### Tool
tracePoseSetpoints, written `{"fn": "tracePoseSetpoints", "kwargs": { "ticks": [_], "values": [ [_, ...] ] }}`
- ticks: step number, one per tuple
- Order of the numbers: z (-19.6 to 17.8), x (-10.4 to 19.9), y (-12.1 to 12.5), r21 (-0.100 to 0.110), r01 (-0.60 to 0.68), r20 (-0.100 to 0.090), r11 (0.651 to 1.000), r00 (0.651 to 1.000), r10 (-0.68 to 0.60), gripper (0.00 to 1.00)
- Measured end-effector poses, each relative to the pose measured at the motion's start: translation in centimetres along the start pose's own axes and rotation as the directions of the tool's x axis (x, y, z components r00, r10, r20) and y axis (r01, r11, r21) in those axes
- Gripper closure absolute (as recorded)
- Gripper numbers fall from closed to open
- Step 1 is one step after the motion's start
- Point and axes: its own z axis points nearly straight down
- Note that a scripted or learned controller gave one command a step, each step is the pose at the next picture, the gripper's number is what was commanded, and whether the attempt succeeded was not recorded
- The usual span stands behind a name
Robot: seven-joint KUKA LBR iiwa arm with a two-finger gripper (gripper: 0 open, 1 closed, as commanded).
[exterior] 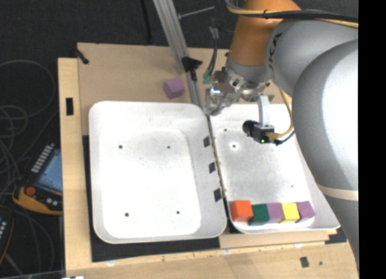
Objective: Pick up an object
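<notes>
Presently on the bench (pixel 126 70): two shallow white bins side by side. The left bin (pixel 151 169) shows bare floor with a few small dark dots. The right bin (pixel 271 175) carries five small blocks in a row along its near rim, touching or nearly touching one another, from left to right: an orange block (pixel 242 210), a green block (pixel 260 213), a light purple block (pixel 275 212), a yellow block (pixel 291 211), and a second purple block (pixel 305 210). A sixth item, a purple cube (pixel 174 88), sits outside both bins on the brown board, just beyond the far edge of the left bin and beside a slanted metal rail (pixel 172 28). The grey arm (pixel 325 85), with its orange band (pixel 256 34), enters from the right. Its gripper (pixel 215 100) hangs at the far end of the seam between the two bins, well apart from the row of blocks and nearer to the purple cube; whether its jaws are apart or together cannot be told, and nothing is visible between them. A black cable fitting (pixel 259 130) with a small green light hangs over the right bin's far half.
</notes>
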Motion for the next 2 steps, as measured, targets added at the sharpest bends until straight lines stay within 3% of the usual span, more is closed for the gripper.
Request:
{"fn": "tracePoseSetpoints", "kwargs": {
  "ticks": [1,2],
  "values": [
    [-1.2,-0.6,0.0,0.0,-0.003,0.004,1.0,1.0,0.003,1.0],
    [-2.4,5.8,-2.6,0.003,0.0,0.0,1.0,1.0,0.0,1.0]
  ]
}}
